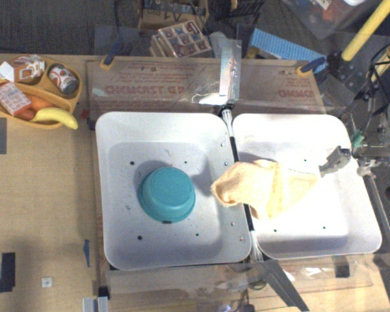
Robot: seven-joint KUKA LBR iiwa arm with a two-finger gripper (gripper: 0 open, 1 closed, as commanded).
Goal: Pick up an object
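While the worktop (45, 207) is read from its left edge, a tray of play food (32, 96) sits at the far left corner, well apart from both bins. Next comes the left bin (117, 142), with a teal bowl (168, 194) standing mouth-down near its middle. A yellow cloth (260, 187) lies across the divider between the bins: its bunched end rests in the left bin near that bin's right wall, and its flatter end spreads into the right bin (325, 239). My end effector (335, 161) is at the right bin's right side, just beside the cloth's thin trailing corner; whether it is open, closed, or pinching that corner I cannot tell. I judge the cloth light, limp and non-slippery; it will drape and drag over the divider when raised. The thick, bunched fold offers the surest hold. The bowl looks rigid, smooth and harder to pinch.
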